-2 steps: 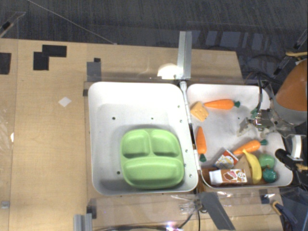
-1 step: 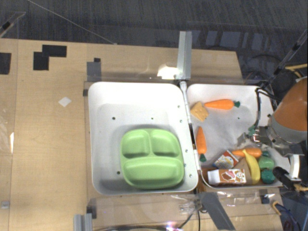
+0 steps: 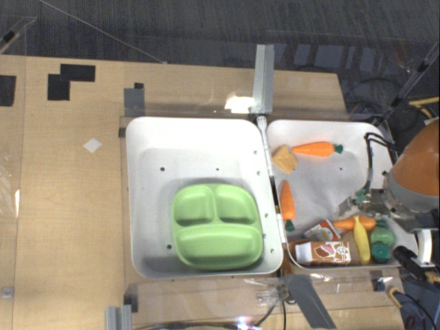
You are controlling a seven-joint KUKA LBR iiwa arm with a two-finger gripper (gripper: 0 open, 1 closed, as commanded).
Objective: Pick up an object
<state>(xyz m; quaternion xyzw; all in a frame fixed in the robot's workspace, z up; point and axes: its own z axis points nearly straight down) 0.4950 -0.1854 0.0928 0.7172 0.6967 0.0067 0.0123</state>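
Judging from the lower right of the frame, my pincer (image 3: 362, 199) hovers over the toy food (image 3: 357, 234) (open or closed, I cannot tell), nothing lifted yet.

Pale wooden bench (image 3: 62, 205), dark ribbed floor (image 3: 206, 12) beyond

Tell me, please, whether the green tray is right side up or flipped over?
Right side up: the green tray lies flat in the left bin, its three compartments facing upward.
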